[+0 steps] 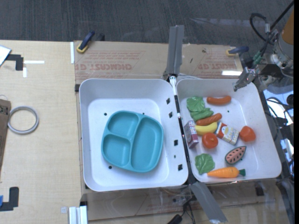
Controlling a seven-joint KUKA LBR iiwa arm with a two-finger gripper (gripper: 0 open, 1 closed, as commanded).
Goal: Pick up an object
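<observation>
- We see the gripper at the upper right corner of the right bin, above its rim; its fingers are small and dark against the clutter, and we cannot tell how the jaws stand.
- We see nothing between the fingers, and the gripper is apart from every toy in the bin.
- Closest to it lies a sausage, near the bin's far wall, with a bunch of green leaves just to its left.
- Below those we find a second, reddish sausage lying touching a banana, and a small purple carton by the bin's left wall.
- In the middle sit a red tomato, a small juice box and an orange fruit, close together.
- Toward the near wall we see a watermelon slice, a green leaf and a carrot lying flat along the front edge.
- The left bin holds a blue divided plate, well apart from the gripper.
- On the bench to the left lies a roll of tape; two blue clamps sit on the cardboard behind the bins.
- Black cables hang around the arm at the upper right.
</observation>
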